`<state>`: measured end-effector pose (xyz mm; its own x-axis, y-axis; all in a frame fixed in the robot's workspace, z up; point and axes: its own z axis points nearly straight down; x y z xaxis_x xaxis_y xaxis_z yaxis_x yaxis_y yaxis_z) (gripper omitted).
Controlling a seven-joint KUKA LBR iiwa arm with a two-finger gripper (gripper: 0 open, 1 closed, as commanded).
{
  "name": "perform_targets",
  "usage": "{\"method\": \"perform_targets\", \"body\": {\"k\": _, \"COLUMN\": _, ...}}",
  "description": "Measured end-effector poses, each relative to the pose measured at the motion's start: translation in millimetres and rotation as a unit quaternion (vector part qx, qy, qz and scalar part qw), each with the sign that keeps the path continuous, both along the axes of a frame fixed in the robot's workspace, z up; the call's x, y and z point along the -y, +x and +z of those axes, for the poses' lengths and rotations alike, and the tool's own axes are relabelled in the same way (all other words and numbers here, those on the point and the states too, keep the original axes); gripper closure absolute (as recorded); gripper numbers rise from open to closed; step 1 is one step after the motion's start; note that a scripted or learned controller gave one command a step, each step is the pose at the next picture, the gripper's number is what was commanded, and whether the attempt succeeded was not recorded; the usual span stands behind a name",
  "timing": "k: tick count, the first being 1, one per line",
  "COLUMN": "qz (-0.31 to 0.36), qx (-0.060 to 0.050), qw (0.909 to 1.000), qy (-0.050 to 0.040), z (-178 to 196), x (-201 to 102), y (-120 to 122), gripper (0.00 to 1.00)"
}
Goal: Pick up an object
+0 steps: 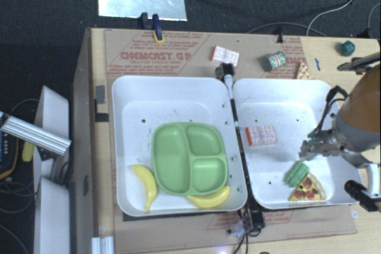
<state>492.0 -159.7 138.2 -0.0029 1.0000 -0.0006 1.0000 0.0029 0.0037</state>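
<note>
The green plate (189,159) is filling the left bin (128,98), two bananas (146,186) hugging its edge; the gripper (315,149) is hanging over the right bin (280,92), nearest the green toy (296,174) beside the pizza slice (308,190)

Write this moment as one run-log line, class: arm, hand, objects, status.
arm: over right bin | hand: above green toy, beside pizza slice | left bin: green plate, two bananas | status: nothing seen held

Grey arm (356,134) with orange band (364,105), black cable (328,105) looped beside the wrist.
</note>
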Motion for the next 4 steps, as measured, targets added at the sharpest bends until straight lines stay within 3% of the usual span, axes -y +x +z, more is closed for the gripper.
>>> {"method": "perform_targets", "body": {"k": 1, "qz": 0.001, "qx": 0.0, "qw": 1.0, "qy": -0.0004, "z": 26.8, "x": 12.3, "y": 39.5, "gripper": 1.0}}
{"method": "perform_targets", "body": {"k": 2, "qz": -0.001, "qx": 0.0, "qw": 1.0, "qy": -0.0008, "z": 52.4, "x": 47.6, "y": 61.6, "gripper": 1.0}}
{"method": "perform_targets", "body": {"k": 3, "qz": 0.002, "qx": 0.001, "qw": 1.0, "qy": -0.0011, "z": 62.9, "x": 47.2, "y": 62.5, "gripper": 1.0}}
{"method": "perform_targets", "body": {"k": 4, "qz": 0.001, "qx": -0.001, "qw": 1.0, "qy": -0.0001, "z": 43.7, "x": 36.5, "y": 138.1, "gripper": 1.0}}
